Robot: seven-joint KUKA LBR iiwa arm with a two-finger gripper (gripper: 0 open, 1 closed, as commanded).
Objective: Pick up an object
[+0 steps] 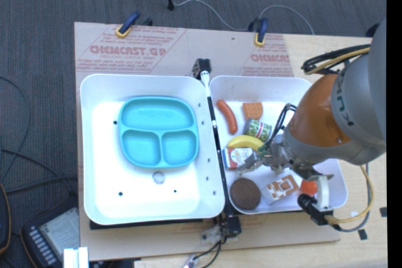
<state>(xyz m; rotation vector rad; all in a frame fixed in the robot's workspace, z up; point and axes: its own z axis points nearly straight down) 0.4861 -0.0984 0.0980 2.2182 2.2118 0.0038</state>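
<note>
To the claw's left the blue tray sits well apart; the banana touches it, crowded by the can and brown disc. Its fingers' state cannot be told; closing could nudge neighbours and miss

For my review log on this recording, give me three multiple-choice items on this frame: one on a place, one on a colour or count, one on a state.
1. Where does the divided tray lie?
A. left bin
B. right bin
C. on the bare bench

2. What colour is that tray?
A. red
B. light blue
C. yellow

3. How does the sausage lie?
A. between the gripper's fingers
B. inside the tray
C. free on the floor of the right bin

Key: 1 A, it sits in the left bin. 2 B, it is plainly light blue. 3 C, the sausage lies apart from the gripper, beside the banana.
</note>
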